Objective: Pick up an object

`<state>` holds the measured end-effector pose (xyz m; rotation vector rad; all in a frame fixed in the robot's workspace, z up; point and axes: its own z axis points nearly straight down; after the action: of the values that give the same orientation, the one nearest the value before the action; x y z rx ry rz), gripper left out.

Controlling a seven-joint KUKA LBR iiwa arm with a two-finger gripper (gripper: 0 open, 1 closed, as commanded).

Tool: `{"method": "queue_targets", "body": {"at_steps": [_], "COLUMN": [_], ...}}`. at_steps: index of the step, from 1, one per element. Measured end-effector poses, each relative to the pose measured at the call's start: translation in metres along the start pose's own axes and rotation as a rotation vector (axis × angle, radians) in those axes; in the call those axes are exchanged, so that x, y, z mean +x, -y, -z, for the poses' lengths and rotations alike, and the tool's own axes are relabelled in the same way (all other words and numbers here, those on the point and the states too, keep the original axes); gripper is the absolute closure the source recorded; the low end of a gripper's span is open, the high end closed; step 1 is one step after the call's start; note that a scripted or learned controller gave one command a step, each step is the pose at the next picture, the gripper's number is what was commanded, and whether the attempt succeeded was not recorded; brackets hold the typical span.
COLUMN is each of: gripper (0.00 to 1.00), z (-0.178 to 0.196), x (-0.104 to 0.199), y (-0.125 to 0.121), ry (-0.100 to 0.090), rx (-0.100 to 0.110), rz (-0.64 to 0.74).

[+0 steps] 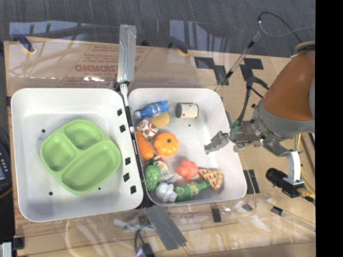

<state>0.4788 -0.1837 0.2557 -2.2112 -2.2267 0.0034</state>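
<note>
Box [96, 66] lettering reads "CHEMCAST" (partly blurred).

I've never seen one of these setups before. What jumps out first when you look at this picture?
Probably the green divided plate, alone in the left bin. Next, the heap of bright toy food in the right bin, with an orange pumpkin near its middle and a pizza slice toward the front. The gripper hangs over that bin's right side, carried by the grey and orange arm.
</note>
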Motion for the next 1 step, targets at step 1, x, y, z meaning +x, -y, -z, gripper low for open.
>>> {"method": "queue_targets", "body": {"at_steps": [1], "gripper": [0.00], "z": [-0.1049], "x": [0.0632], "y": [-0.0055], "ry": [0.000], "rx": [0.002], "rz": [0.038]}}
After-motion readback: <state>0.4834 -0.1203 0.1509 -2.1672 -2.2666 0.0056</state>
